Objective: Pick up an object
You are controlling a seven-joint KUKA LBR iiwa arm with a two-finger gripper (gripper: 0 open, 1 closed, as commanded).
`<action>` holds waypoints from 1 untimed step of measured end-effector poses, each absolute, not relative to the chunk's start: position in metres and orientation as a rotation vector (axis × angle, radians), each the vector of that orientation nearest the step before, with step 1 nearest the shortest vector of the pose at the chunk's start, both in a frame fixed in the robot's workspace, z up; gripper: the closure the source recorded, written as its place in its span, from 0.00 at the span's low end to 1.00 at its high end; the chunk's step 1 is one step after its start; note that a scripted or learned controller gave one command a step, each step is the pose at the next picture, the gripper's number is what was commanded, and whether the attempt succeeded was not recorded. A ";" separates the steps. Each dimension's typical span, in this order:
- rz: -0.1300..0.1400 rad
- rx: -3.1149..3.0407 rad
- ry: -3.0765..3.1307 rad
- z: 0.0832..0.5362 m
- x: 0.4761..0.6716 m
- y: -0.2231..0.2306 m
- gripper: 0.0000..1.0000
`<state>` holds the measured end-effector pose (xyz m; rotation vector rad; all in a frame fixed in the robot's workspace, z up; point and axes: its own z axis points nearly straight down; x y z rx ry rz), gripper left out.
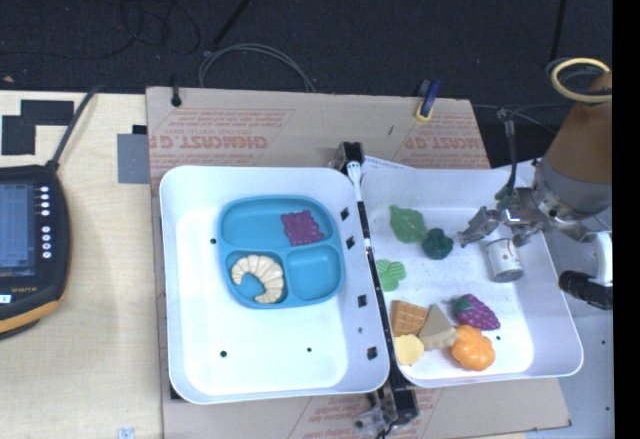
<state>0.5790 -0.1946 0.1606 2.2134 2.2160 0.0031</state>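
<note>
At the right of the frame the grey arm with its orange band reaches over the right-hand shallow white bin [545, 352]. Its metal pincer [492, 227] hangs in the bin's upper middle with the fingers spread apart and nothing between them.

Just left of the pincer lies a dark green broccoli-shaped toy [437, 244], and beside that a lighter green leafy toy [406, 222]. A small pale green piece [389, 273] lies against the bin's left wall.

Along the bin's lower edge cluster a tan waffle-like square [407, 316], a purple grape bunch [475, 310] and an orange fruit [473, 351].

The left-hand white bin [195, 327] holds a blue divided plastic tray [320, 277] carrying a cream croissant toy [259, 276] and a purple lump [304, 226].
</note>
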 end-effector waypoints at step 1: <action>-0.004 2.227 2.230 0.086 0.515 -0.181 0.00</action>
